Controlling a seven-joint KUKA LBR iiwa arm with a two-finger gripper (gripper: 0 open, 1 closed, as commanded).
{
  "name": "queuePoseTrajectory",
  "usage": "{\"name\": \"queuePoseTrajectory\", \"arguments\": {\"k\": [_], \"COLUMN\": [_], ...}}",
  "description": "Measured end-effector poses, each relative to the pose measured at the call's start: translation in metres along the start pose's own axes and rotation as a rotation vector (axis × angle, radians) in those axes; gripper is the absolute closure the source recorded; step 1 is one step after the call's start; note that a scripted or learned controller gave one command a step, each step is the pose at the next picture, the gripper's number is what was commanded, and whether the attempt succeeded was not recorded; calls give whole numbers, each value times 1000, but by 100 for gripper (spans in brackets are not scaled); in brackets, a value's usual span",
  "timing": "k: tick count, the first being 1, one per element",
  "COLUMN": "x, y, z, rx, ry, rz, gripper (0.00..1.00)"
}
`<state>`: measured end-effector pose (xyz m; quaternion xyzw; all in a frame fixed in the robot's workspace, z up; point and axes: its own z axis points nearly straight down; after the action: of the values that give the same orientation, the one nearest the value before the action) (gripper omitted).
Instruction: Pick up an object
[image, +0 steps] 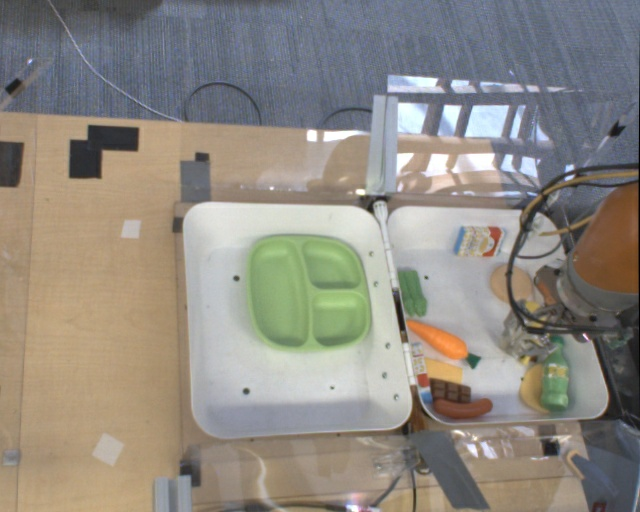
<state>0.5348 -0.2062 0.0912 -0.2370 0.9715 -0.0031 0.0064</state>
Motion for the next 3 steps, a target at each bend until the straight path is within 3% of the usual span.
{"name": "queuePoseTrajectory", "arguments": {"k": [1, 2, 3], "x": [9, 6, 5], "y": [5, 4, 34], "z": [-74, -86, -130], "rx": [-2, 4, -2], "ry": [1, -7, 0], "rz": [-304, -302, -234], "gripper": [100, 100, 100]}}
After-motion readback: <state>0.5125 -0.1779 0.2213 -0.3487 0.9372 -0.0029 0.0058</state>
